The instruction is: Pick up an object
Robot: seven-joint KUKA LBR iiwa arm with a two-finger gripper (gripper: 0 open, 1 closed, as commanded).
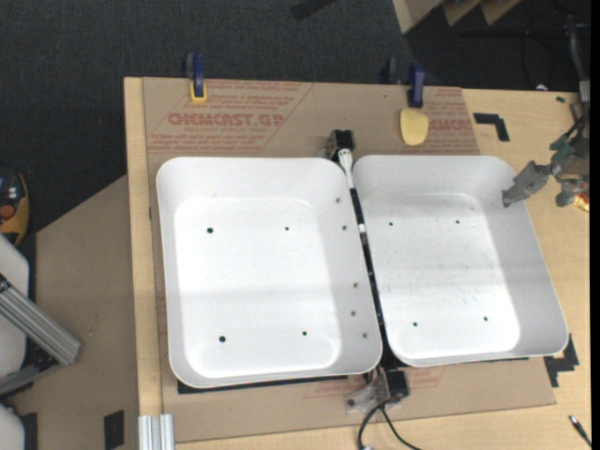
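My gripper (542, 184) reaches in at the right edge of the view, over the far right corner of the right bin (525, 251). It is small and partly cut off by the frame. A small pale yellow object (413, 127) lies on the brown board just behind the right bin, outside it and left of the gripper. The left bin (173, 251) sits beside the right one, with bare white floor showing in both.
The bins rest on a brown board (281, 111) held by two blue clamps (196, 67) at its far edge. A black bracket (342, 144) joins the bins at the back and cables (380, 397) leave at the front. Dark carpet surrounds the bench.
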